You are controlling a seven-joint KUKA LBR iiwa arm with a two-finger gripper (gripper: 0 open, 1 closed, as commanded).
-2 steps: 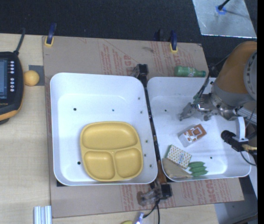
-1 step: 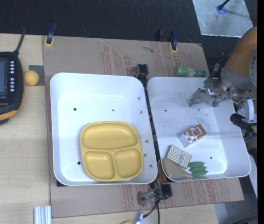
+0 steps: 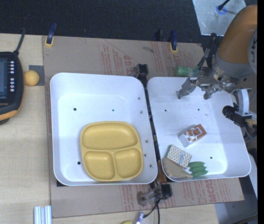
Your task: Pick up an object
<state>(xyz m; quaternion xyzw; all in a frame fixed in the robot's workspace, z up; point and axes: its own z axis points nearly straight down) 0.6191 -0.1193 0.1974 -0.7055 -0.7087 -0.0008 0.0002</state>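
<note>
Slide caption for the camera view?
Open claw hovers over right bin; small carton below it, yellow tray in left bin.

No readable text: red print on the cardboard sheet (image 3: 122,55) was too faint, and the small carton (image 3: 192,135) and flat packet (image 3: 179,156) labels were blurred.

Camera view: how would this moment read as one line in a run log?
gripper: open, above right bin, holding nothing | small carton: lying in bin | yellow divided tray: left bin
</note>
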